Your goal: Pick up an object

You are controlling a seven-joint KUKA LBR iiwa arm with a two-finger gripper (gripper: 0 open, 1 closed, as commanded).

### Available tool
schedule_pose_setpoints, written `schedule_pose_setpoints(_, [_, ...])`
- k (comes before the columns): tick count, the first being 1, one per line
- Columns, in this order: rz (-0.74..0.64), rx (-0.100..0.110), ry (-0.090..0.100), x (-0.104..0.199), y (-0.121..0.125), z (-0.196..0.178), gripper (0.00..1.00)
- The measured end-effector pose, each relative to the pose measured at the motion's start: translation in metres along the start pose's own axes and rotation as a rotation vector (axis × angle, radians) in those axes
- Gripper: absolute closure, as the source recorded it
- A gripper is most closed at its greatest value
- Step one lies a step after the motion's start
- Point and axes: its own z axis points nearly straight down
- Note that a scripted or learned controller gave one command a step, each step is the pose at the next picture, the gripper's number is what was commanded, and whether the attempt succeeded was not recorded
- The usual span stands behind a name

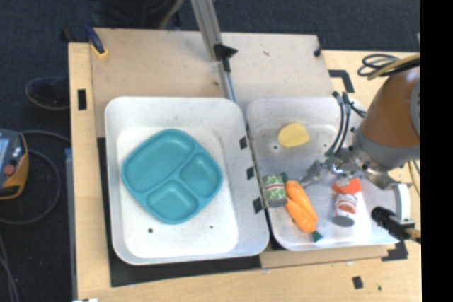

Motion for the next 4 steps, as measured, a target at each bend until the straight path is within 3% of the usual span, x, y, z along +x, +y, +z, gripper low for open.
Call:
schedule_pose_setpoints(1, [-0.003,-0.006,0.001,0.0,0.001,0.033,0.0])
schedule_pose_setpoints(2, [0.003,-0.008,0.002,-0.001,0.002,0.024,1.0])
schedule_pose_setpoints(4, [-0.004,-0.01,-0.001,-0.005,-0.003,-0.07,1.0])
